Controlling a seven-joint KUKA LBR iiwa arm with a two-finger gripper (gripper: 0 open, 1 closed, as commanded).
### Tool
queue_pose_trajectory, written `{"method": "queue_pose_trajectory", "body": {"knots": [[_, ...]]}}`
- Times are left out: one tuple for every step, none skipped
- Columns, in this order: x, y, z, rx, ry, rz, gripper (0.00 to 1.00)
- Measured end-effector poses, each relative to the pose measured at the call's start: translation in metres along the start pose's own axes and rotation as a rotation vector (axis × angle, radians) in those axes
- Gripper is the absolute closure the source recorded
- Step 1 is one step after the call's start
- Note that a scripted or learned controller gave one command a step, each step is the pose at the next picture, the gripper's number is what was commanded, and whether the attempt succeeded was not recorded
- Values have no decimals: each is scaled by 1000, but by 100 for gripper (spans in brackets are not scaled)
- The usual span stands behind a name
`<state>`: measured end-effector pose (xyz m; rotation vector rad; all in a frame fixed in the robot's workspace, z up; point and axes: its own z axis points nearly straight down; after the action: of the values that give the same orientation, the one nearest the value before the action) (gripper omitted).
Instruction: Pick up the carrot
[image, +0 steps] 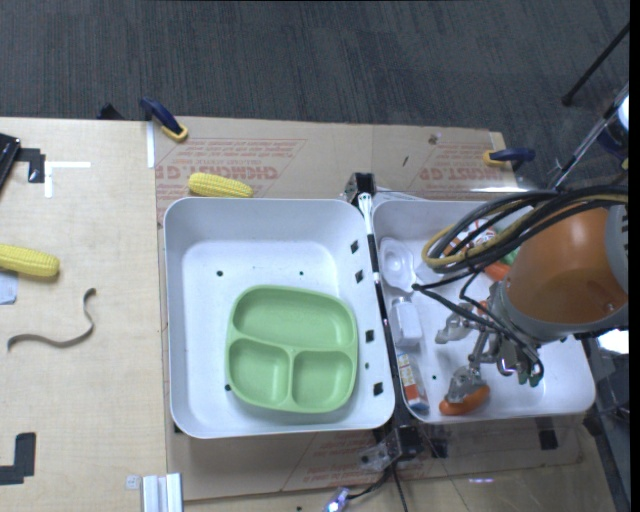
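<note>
The carrot (466, 401) is a short orange piece lying near the front wall of the right bin (560, 395). My gripper (468, 380) hangs directly over it, its tip at the carrot's top side, and I cannot tell whether it touches. The grey arm with its orange band (560, 275) and a bundle of cables covers much of the right bin behind the gripper.
A green divided plate (292, 348) lies in the left bin (190, 300). White items (396, 266) and a red-labelled tube (408, 384) line the right bin's left side. Two corn cobs (219, 185) (27, 262) and a grey curved strip (60, 335) lie on the bench.
</note>
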<state>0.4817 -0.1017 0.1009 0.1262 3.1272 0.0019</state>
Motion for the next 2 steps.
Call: {"method": "queue_pose_trajectory", "body": {"knots": [[-1,0,-9,1,-1,-1,100],[1,-31,9,2,9,-83,100]]}}
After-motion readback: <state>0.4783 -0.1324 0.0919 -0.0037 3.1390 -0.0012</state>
